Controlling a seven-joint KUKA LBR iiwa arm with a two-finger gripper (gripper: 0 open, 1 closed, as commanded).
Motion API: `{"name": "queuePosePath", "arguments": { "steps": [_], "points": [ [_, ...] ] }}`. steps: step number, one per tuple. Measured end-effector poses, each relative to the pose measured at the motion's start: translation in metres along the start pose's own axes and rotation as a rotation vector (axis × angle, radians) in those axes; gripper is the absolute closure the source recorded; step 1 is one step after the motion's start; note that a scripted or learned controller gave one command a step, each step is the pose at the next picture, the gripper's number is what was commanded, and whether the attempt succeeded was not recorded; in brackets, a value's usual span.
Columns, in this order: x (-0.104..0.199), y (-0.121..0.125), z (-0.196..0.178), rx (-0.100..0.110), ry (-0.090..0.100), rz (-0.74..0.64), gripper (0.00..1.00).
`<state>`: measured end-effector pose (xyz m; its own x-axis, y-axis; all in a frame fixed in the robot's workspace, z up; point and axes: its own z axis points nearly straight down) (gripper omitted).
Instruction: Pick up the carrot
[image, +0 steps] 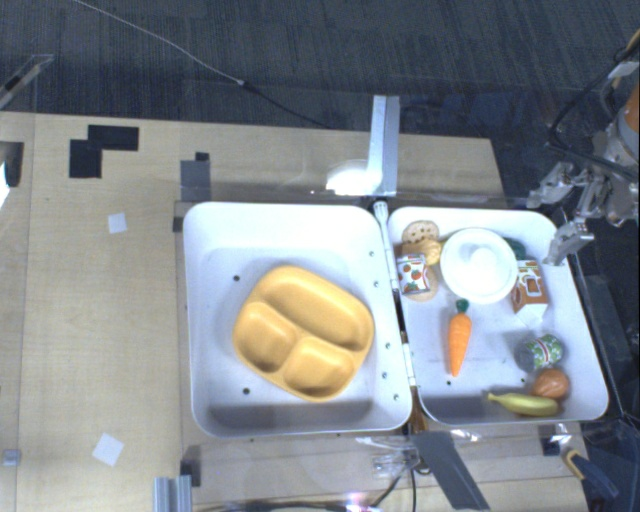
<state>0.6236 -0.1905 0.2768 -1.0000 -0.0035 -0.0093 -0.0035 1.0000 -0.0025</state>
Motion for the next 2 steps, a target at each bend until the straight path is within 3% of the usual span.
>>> {"name": "queuePosePath", "arguments": {
  "steps": [1,2],
  "points": [
    [0.042,0.040,0.135,-0.002,0.001,0.150,0.00],
    [0.074,0.086,0.186,-0.001,-0.007,0.065,0.00]
  ]
}}
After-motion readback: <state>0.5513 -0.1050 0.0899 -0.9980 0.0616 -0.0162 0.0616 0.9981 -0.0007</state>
